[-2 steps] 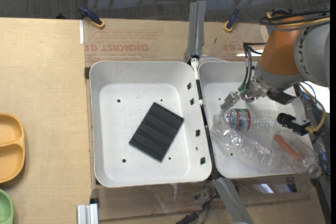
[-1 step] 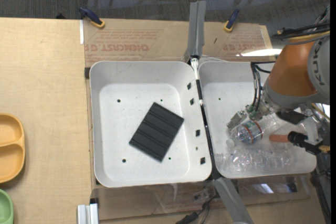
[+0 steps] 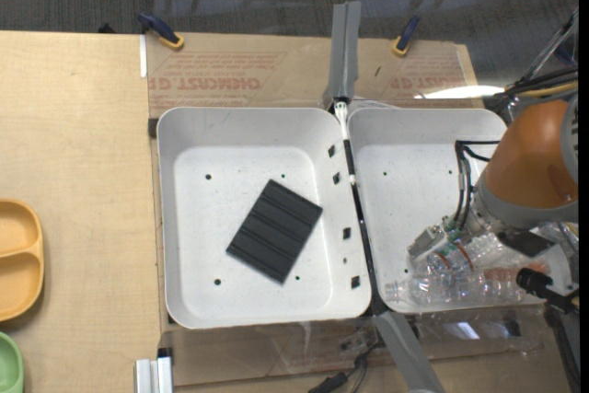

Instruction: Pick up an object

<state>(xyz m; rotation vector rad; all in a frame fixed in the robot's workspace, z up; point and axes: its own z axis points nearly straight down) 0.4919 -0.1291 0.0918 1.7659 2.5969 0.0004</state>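
Crumpled clear plastic bottle [image 3: 451, 276] lies along the near wall of the right bin [image 3: 405, 143], with the robot's hand [image 3: 442, 244] low over its upper side; whether that hand is spread or pressed together cannot be told, since the orange-banded wrist [image 3: 529, 166] and a tangle of wiring screen it. Judged by its look, the bottle is light, thin-walled and slick, likely to buckle or squirt sideways under a pinch, so a hold across a narrow stretch of its body seems safer than one on the crushed end. Across the divider, one black ribbed slab [image 3: 275, 230] lies flat and askew in the left bin [image 3: 248, 126]; it appears stiff and low, offering only its edges to a grip. Count: one bottle, one slab, two bins. Beyond, on the worktop [image 3: 74, 133], sit one orange divided tray [image 3: 18, 258] and one green dish [image 3: 7, 364].
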